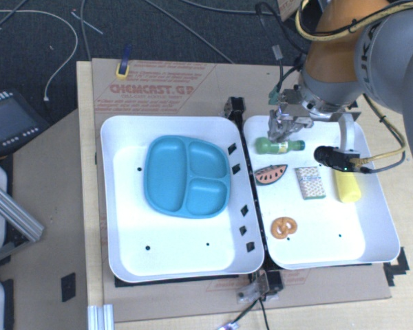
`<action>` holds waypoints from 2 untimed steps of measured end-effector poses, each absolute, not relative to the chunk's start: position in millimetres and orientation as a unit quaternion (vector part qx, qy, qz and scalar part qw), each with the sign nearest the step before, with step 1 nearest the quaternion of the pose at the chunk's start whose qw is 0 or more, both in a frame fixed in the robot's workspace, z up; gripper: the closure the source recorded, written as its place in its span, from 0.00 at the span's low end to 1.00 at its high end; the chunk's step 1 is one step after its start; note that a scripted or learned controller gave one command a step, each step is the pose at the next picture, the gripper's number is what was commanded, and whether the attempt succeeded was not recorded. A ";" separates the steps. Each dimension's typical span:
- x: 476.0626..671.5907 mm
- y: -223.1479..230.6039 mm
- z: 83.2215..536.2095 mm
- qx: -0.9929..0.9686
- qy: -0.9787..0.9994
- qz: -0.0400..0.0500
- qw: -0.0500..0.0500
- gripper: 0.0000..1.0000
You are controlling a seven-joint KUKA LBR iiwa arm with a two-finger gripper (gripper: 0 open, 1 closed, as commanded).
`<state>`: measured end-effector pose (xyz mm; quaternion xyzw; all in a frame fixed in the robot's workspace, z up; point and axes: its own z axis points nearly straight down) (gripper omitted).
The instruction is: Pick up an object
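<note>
In the right bin (pixel 372 246), my gripper (pixel 283 133) reaches down at the far left corner, right over a green bottle (pixel 279 145) lying on its side. Its fingers straddle the bottle's middle, and the bottle still rests on the bin floor. Below it lie a watermelon slice (pixel 270 174), a speckled sponge block (pixel 310 182) and a pretzel (pixel 283 227). A yellow banana-like piece (pixel 348 186) lies to the right, partly under a black camera module (pixel 334 158) on the arm.
The left bin (pixel 124 239) holds a blue divided plate (pixel 187 176). A row of black clips (pixel 242 205) marks the wall between the bins. The arm's grey and orange body (pixel 344 40) hangs over the far right. Cables trail over the dark floor at the back.
</note>
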<state>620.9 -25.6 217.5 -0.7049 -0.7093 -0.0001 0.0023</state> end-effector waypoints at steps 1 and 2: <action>600.5 23.1 216.1 -0.705 -0.709 0.000 0.002 1.00; 589.4 67.9 225.1 -0.705 -0.709 0.000 0.002 1.00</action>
